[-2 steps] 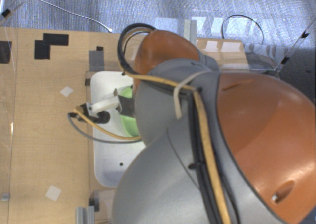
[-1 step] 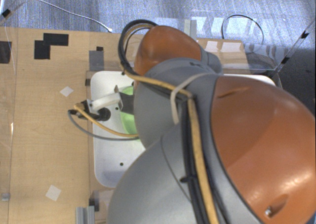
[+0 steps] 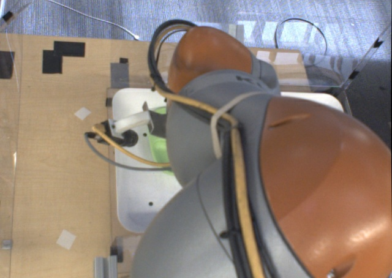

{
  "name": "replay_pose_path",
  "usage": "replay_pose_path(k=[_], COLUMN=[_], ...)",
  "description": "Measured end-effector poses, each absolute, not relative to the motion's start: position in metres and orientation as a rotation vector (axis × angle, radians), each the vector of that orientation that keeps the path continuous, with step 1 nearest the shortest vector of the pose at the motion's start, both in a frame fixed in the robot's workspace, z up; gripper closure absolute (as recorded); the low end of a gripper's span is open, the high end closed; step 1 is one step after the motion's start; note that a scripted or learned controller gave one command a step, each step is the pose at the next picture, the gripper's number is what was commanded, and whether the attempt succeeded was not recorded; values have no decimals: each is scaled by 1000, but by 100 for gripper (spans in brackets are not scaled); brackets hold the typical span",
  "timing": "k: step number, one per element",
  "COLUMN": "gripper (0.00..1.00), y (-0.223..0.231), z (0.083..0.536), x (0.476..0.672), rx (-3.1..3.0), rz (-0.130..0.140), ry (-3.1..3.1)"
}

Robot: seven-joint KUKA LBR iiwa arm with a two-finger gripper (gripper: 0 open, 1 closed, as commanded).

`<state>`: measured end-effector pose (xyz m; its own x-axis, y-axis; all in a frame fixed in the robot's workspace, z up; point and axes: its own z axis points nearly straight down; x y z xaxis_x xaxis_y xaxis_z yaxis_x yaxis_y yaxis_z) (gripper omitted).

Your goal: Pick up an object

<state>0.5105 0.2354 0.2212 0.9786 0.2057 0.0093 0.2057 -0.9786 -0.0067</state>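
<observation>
You see the arm (image 3: 245, 166) bent over the left bin (image 3: 131, 209), covering a green object (image 3: 159, 148) inside. Jaws' state: you cannot tell. Judge nothing lifted; the pick remains outstanding.

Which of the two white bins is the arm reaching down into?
The left bin: the arm hangs over it, beside something green. The right bin shows just a rim.
</observation>
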Motion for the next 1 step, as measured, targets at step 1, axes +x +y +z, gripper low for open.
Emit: replay_pose_path(k=[1], gripper=[100], y=[235], z=[232], x=[512], rx=[-3115], rz=[-16], ry=[-327])
